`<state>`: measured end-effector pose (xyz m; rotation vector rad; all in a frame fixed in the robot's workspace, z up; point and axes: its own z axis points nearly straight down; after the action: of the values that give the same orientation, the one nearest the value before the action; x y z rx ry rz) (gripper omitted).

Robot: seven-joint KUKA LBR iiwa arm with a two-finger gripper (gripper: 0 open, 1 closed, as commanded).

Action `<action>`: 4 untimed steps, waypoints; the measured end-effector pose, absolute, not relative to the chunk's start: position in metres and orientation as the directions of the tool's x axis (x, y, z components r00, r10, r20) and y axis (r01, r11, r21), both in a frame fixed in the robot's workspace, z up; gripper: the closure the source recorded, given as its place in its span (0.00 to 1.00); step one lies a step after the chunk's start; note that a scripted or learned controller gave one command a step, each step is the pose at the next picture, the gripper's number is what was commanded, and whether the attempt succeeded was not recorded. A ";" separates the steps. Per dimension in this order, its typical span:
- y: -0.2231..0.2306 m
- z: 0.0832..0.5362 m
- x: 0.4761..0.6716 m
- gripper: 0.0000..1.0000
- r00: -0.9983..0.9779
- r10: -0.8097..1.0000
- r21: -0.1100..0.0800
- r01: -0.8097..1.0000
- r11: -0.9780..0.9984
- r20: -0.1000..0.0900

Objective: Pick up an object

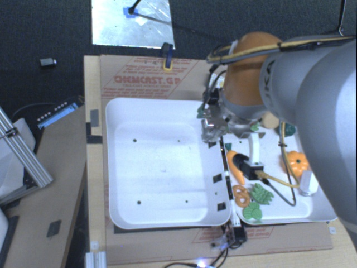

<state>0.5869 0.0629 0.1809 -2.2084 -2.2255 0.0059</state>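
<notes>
Nearest to us runs the front edge of a flat brown cardboard sheet with red printing (156,242), on which both bins stand. In the near part of the shallow white right-hand bin (304,210) lie two green leafy plastic pieces (259,194), touching each other, and just beside them, by the wall toward the other bin, a small orange pretzel-shaped ring (241,194). A little farther back a long orange carrot-shaped piece (236,171) lies along that same wall, and toward the view's right a small orange toy pumpkin (296,163) sits near a short white cylinder (308,185). The shallow white left-hand bin (162,166) has a few dark dots on its floor. Farther on, the grey arm with an orange band (312,94) reaches in from the right, and its two-finger gripper (212,132) hangs where the two bins' rims meet, in their far half. All the toys lie nearer to us than the gripper and to its right in the view; the carrot-shaped piece is closest, near but apart, the pumpkin and cylinder well apart. We cannot tell whether the gripper stands wide or narrow, nor whether it holds anything. Beyond the bins a blue and yellow clamp (167,56) sits on the sheet's far edge, and behind it a shiny square metal plate (132,15) lies on dark floor (44,15)
</notes>
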 end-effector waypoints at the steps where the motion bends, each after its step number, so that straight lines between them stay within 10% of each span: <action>1: 0.102 0.203 0.618 1.00 -0.008 1.000 0.005 1.000 0.008 0.002; 2: 0.163 0.136 0.612 1.00 -0.007 1.000 -0.001 1.000 0.007 0.001; 3: 0.197 0.200 0.594 1.00 -0.008 1.000 0.004 1.000 0.008 0.003; 4: 0.099 0.259 0.585 1.00 0.004 1.000 0.002 1.000 -0.004 -0.001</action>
<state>0.5854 0.0987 0.2595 -2.2277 -2.2185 -0.0018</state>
